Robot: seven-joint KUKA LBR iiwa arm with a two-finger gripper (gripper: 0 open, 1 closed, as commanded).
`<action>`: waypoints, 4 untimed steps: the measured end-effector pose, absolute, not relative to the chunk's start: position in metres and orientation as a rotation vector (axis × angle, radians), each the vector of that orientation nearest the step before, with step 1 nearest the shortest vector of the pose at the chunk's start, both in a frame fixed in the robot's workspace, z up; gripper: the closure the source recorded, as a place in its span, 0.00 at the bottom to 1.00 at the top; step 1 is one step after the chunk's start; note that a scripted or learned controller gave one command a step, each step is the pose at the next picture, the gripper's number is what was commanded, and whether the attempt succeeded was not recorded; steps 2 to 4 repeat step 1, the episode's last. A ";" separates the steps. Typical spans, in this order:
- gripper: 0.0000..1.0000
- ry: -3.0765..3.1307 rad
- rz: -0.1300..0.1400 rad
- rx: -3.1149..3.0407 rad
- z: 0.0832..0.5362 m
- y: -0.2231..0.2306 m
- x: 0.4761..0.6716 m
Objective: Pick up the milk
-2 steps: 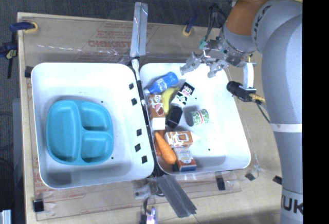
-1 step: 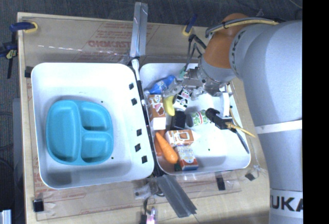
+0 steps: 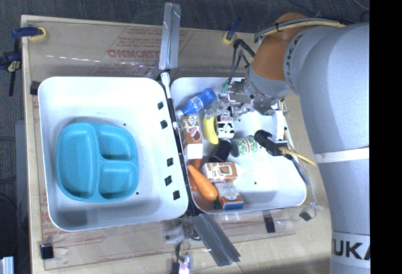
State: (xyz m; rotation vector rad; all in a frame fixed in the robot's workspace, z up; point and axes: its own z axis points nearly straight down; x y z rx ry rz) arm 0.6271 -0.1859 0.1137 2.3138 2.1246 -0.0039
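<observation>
Claw [image 3: 230, 102] hovers over the milk [image 3: 225, 127], grip unclear; banana [image 3: 210, 130] at nine o'clock may get snagged.

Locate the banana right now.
The banana lies in the right bin, toward its upper left, between the orange-brown carton and the cow-patterned milk carton, below the blue bottle.

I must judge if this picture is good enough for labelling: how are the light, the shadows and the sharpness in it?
Camera view: the light is even and rather cool; the two shallow white plastic bins look bright but not washed out. Soft shadows lie under the turquoise divided plastic tray. The whole picture is slightly soft, so labels on the small cartons are unreadable. The grey arm darkens the right bin near the pincer.
</observation>
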 end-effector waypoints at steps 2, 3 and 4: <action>1.00 2.151 -0.002 2.292 0.230 -0.142 0.657; 1.00 2.151 -0.002 2.292 0.230 -0.142 0.657; 1.00 2.151 -0.002 2.292 0.230 -0.142 0.657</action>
